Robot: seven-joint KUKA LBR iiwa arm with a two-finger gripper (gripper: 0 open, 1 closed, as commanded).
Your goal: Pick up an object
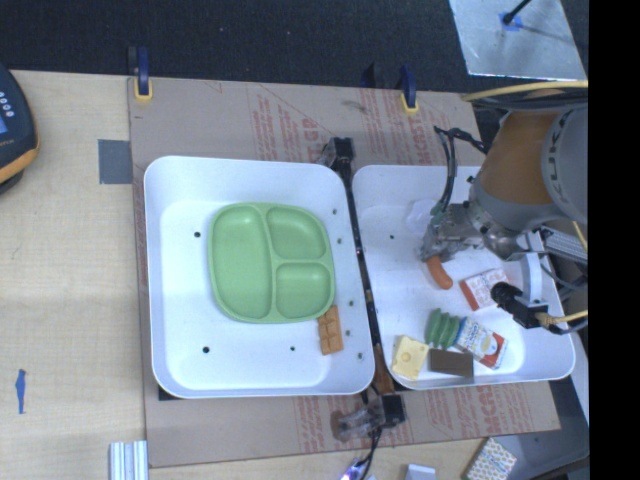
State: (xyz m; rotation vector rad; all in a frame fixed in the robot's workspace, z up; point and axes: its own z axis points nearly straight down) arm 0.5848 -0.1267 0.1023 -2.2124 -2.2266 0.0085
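- Because the task is a pick, in the camera view the gripper (447, 240) hangs low in the right bin (395, 200), just above the small orange piece (440, 273), probably its target.
- Whether that hand is clenched or released, I cannot tell.

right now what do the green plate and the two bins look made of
Green plate: likely moulded plastic, one even matt pale green with soft rounded dividers. Left bin and right bin: probably thin formed plastic too, smooth white with rounded corners and a slight sheen; coated metal can't be ruled out.
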